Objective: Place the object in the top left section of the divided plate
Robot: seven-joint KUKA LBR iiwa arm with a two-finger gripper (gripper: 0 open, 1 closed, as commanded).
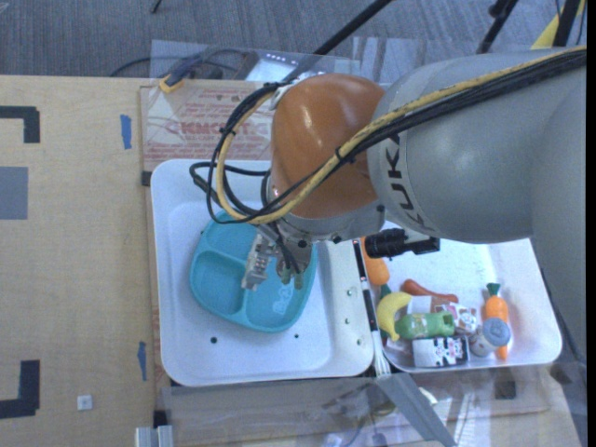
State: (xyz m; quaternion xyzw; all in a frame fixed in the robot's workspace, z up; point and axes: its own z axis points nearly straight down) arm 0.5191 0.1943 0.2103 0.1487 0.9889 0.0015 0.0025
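Hovering over the divided plate point(244, 282), your gripper point(270, 266) sits right of its top left section point(216, 250); whether it grasps anything, you cannot tell.

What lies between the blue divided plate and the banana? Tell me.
In the camera view, bare white floor of the left bin, then the two bins' adjoining rims, separate the divided plate from the banana in the right bin.
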